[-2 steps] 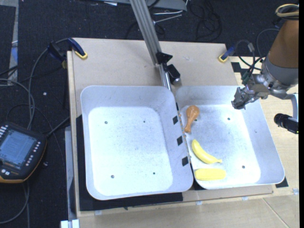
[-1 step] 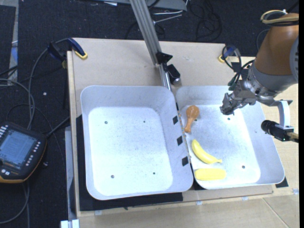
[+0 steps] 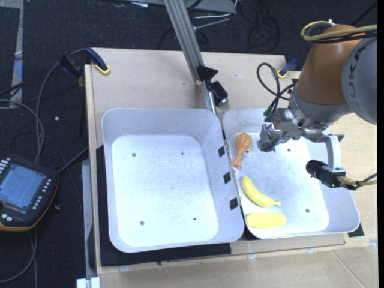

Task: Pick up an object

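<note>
Gripper: my gripper (image 3: 268, 141) hangs over the upper part of the right bin (image 3: 312, 188), right of frame centre; it is dark and seen end-on, so I cannot tell how it is set, and nothing shows in its grasp.
Step in hand: I judge this the approach, a pick not yet made, with the gripper poised beside a target rather than on one.
Nearest object: the orange drumstick toy (image 3: 242, 146) lies just left of my gripper, against the bin's left wall, its thin end pointing down the frame.
Next move: it calls for a shift left and a descent onto the drumstick's rounded head, lined up so the wall does not block one side.
Other objects: a yellow banana (image 3: 258, 194) lies below the gripper in mid-bin; a yellow lemon-like piece (image 3: 265, 220) sits near the bin's lower edge, just beneath the banana.
In the way: the shared wall between the two bins crowds the drumstick.
Surroundings: the left bin (image 3: 162, 182) fills the frame's centre; a handheld pendant (image 3: 24, 191) rests at far left; a metal rail (image 3: 187, 35) slants down from the top.
</note>
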### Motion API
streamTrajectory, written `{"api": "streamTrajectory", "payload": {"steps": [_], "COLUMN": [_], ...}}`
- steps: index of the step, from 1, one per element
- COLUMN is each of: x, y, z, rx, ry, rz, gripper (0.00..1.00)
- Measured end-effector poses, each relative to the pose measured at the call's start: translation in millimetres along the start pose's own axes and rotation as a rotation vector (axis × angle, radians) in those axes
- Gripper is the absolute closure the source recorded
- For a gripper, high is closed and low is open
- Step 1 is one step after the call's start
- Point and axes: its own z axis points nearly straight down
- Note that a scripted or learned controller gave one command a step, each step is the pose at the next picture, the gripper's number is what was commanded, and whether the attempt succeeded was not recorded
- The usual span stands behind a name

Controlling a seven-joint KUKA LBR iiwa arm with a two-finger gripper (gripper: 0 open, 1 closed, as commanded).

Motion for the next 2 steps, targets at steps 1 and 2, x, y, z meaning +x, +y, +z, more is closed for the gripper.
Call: {"api": "streamTrajectory", "payload": {"steps": [1,2], "x": [49.9,95.1], "y": [-18.5,-24.3], "z": [-11.3,-4.8], "rx": [-0.001,0.0], "ry": [0.0,0.0], "rz": [0.0,0.0], "gripper": [1.0,1.0]}}
